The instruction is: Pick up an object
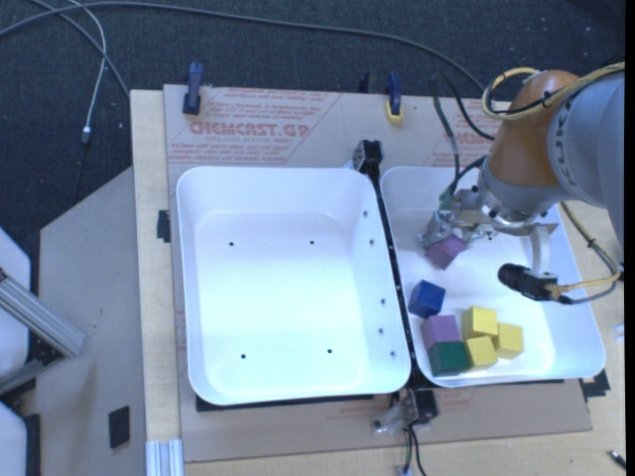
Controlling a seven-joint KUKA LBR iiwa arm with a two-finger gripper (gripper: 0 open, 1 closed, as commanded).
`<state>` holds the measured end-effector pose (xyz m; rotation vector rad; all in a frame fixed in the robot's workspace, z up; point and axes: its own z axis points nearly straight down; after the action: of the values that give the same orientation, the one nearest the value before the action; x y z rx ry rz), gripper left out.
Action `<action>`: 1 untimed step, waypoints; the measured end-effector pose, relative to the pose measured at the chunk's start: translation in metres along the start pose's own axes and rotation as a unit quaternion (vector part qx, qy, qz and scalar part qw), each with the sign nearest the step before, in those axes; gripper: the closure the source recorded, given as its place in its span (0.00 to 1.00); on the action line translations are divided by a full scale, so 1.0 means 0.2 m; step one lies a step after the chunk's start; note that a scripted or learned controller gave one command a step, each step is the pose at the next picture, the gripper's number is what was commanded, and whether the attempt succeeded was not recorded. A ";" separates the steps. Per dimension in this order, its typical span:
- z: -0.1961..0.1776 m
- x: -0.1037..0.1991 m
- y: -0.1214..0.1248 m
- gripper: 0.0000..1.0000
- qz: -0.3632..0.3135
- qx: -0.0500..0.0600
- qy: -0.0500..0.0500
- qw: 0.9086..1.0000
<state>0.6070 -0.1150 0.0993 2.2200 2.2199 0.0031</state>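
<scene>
Jaws [444, 238] grip mauve cube [444, 252] above smooth right bin [585, 350].

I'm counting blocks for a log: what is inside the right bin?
In the right bin: a blue block, a purple block, a green block, yellow blocks, and a mauve block at the gripper. The arm covers the bin's far corner.

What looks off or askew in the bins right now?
Little stands out. One purple block sits tilted under the gripper in the right bin, apart from the blocks clustered near its front. No spills or damage visible.
</scene>
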 end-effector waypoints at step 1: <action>-0.47 0.39 0.19 1.00 -0.004 -0.003 0.001 1.000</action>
<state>0.6445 -0.0376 0.1928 2.2091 2.2258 0.0125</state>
